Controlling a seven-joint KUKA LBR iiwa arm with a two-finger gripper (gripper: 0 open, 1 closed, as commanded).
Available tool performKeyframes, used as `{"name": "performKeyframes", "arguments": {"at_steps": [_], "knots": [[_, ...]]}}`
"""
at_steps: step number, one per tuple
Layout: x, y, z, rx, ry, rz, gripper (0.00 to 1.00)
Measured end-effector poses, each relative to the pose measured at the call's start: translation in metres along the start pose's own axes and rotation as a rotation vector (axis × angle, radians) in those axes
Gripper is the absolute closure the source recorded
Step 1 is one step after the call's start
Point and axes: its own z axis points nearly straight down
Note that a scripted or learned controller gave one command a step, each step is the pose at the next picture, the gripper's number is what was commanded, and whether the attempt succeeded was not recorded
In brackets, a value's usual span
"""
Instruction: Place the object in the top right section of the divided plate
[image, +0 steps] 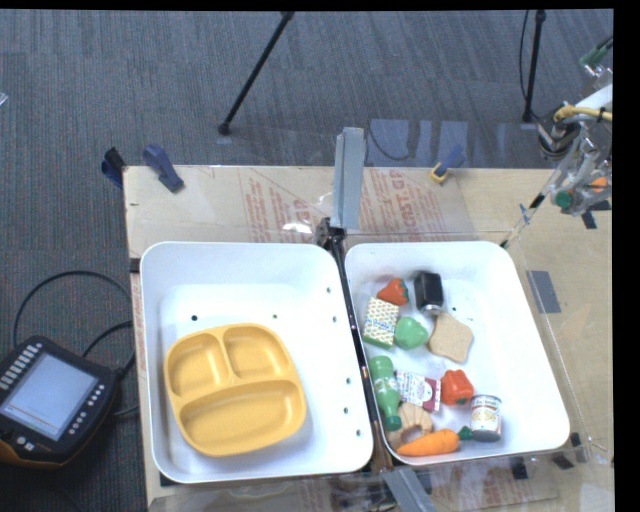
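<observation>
The gripper (578, 190) hangs off the bench's far right corner, outside both bins, and from this angle I can't tell whether it's spread or closed; nothing shows in its grasp. Nearest to it, the right bin (522, 300) carries all the loose pieces: a black block (428, 290) and a red-orange piece (393, 292) close to the far edge, a patterned packet (381, 322) hard against the left wall with a green piece (410, 332) touching it, and a slice of toast (451, 340) just beside that. Toward the near edge there's a green bottle (384, 385) along the left wall, a red-and-white packet (415, 388), a red pepper (456, 386), a small can (485, 417) and a carrot (432, 443) lying flat by the near rim. Over in the left bin (160, 300), the yellow divided plate (235, 390) sits in the near-left part, its top right section (250, 352) bare. A teach pendant (45, 400) lies on the floor off the bench's left side.
</observation>
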Motion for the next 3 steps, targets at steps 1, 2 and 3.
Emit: {"name": "performKeyframes", "arguments": {"at_steps": [1,2,3], "knots": [[-0.011,0.041,-0.003,-0.003,0.006,0.126,1.00],[-0.010,0.040,-0.011,0.001,0.002,0.121,1.00],[-0.009,0.040,-0.018,0.006,-0.003,0.116,1.00]]}}
